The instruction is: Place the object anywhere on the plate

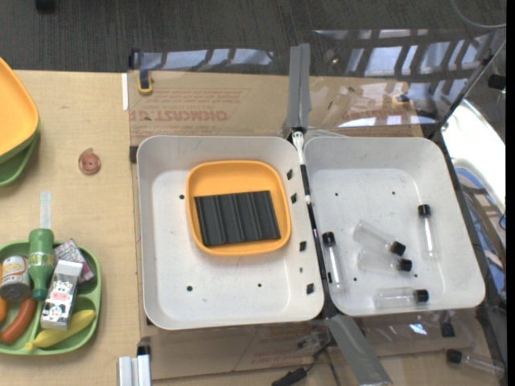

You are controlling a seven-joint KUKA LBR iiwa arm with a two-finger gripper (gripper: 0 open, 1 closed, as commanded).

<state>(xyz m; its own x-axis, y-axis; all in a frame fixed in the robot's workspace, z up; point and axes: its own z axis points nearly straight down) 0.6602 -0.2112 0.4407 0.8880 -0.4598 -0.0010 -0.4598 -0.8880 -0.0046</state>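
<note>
Dark carpet floor (201, 6) beyond tan wooden bench (64, 103), bright glare right.

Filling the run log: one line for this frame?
stage: object on plate | left bin: orange plate holding dark ridged block | right bin: clear black-capped tubes, loose

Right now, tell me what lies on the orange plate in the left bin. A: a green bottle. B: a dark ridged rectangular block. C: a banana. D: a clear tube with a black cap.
B: a dark ridged block lies flat on the orange plate in the left bin; the clear tubes are in the right bin.
</note>
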